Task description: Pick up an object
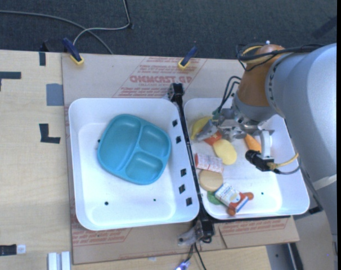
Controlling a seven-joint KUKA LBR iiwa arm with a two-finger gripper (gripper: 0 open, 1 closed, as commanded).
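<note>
**Crowded right bin makes a clean pick doubtful**

The arm (305,94) reaches in from the right and covers much of the right bin (288,204). The left bin (80,151) holds just a blue plate (134,149), lying well apart from the action. The gripper (224,129) is down among a tight cluster of small items, and I cannot tell from here what it is doing at the tip, or whether it has anything.

The likely targets sit close together: a yellow piece (200,125) near the bin divider, a yellow oval (225,151) just below the gripper, an orange piece (252,141) to its right, a tan disc (210,180) and a small packet (208,162). I judge the main risk to be a nudge, not a grasp: things this close could be shoved aside, or two caught at once and then dropped.

The wrist hides whatever lies under it. The small green, white and red items (231,197) at the bin's front are too jumbled to name.
</note>
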